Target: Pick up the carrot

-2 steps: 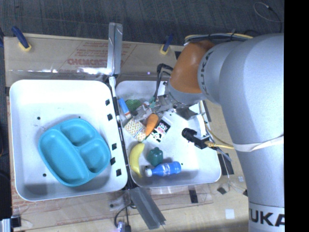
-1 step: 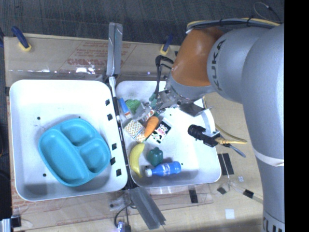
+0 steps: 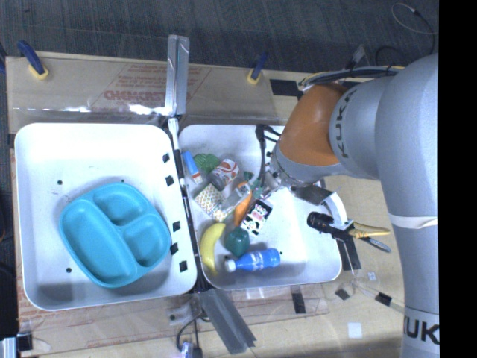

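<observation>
We see the carrot (image 3: pixel 242 209) lying in the right bin (image 3: pixel 317 271), near the middle of its clutter, orange and slanted. We take it as our landmark. The gripper (image 3: pixel 262 187) hangs just up and right of the carrot, reaching in from the arm's orange band (image 3: pixel 313 129); from this angle we cannot tell whether the jaws are apart or together, and nothing shows clamped between them. We judge the tool sits there because the carrot is its target, but the grasp is not yet made.

Counting around the carrot, we find 1 black-and-white patterned card or packet (image 3: pixel 258 216) touching its right side, 1 dark green rounded thing (image 3: pixel 238 241) just below it, 1 banana (image 3: pixel 211 246) down and left, and 1 blue bottle (image 3: pixel 254 260) lying on its side below that. Up and left of the carrot sit 1 small can (image 3: pixel 224 174), 1 green item (image 3: pixel 206 161), 1 blue-topped tube (image 3: pixel 190 165) and 1 pale packet (image 3: pixel 209 199). The crowding leaves little room for the jaws, so a neighbour could be nudged.

Far left of the carrot, the left bin (image 3: pixel 37 155) holds 1 blue divided plate (image 3: pixel 113 233). There are 2 bins on the worktop (image 3: pixel 89 80).
</observation>
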{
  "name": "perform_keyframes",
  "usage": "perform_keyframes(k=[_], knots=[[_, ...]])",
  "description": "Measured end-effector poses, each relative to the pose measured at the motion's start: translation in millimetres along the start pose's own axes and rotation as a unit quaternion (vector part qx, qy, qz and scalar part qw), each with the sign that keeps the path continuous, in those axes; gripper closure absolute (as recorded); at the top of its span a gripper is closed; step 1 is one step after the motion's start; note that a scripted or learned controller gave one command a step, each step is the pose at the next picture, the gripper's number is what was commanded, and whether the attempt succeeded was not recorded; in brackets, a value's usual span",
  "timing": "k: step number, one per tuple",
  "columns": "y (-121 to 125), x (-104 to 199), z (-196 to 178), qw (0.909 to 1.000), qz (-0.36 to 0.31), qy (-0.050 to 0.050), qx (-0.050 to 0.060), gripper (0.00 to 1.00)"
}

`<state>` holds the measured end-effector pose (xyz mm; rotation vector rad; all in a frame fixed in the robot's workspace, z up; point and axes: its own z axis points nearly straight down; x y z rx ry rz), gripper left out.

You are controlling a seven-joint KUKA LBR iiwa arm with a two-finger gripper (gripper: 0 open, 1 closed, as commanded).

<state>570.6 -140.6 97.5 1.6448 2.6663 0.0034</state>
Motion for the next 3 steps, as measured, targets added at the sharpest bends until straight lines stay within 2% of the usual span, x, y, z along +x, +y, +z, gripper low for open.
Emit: perform_keyframes(k=[1,2,3], knots=[[1,1,-10,1.0000,-0.003,0.001,0.000,1.00],[14,33,0,0.9972,0.074,0.000,0.000,1.00],[40,114,-109,0.9865,0.163,0.003,0.005,1.00]])
